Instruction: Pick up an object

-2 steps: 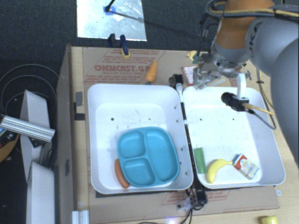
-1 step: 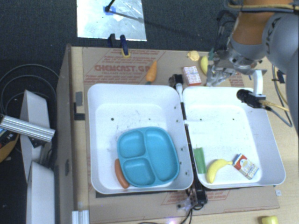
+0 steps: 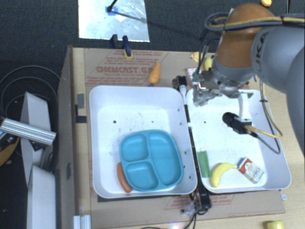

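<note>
orange sausage [image 3: 122,176]: its right side is hidden under the blue three-part plastic plate [image 3: 150,159].
small red-and-white carton [image 3: 250,170]: print too small to read.
yellowish object [image 3: 275,224]: cut off by the near edge; kind unclear.
grey arm [image 3: 281,51]: cut off at the right edge.
pincer [image 3: 205,97]: blurred, its shape hard to make out.

We see two white bins, the left bin [image 3: 138,104] flecked with dark specks, the right bin [image 3: 217,140] plain. On the left, a sky-blue plate [image 3: 150,159] and an orange-red sausage [image 3: 123,177]. On the right, a green block [image 3: 204,163], a yellow banana [image 3: 220,171] and a red-and-white carton [image 3: 250,169] touched with blue. The surface [image 3: 119,68] is tan with red lettering, the far carrot [image 3: 154,73] orange, the arm [image 3: 281,51] grey with an orange band [image 3: 240,32]
</note>
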Tool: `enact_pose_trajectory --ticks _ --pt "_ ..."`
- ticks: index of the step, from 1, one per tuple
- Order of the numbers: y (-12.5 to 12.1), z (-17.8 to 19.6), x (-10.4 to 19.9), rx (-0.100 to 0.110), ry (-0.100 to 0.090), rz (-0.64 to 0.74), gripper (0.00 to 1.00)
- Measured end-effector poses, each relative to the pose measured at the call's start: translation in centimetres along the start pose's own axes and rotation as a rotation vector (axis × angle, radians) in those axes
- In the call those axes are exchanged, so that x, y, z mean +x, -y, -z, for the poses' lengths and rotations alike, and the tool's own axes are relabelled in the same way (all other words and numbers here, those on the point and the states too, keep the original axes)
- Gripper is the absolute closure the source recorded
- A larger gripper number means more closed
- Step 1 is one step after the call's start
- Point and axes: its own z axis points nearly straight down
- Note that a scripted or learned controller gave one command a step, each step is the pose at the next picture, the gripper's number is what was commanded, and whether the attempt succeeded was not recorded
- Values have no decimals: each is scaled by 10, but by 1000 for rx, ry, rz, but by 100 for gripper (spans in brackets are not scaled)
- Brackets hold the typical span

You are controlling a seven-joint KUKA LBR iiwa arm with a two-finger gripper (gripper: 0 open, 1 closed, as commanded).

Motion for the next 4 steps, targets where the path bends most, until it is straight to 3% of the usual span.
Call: enact_pose_trajectory --ticks 1,2,3,4 --pt "-41 9 -50 -8 5 -10 100" --pt "-55 -1 -9 -6 2 -1 100" --pt "-54 24 -68 -8 5 -12 100" --pt "2 -6 -90 2 4 -12 100"
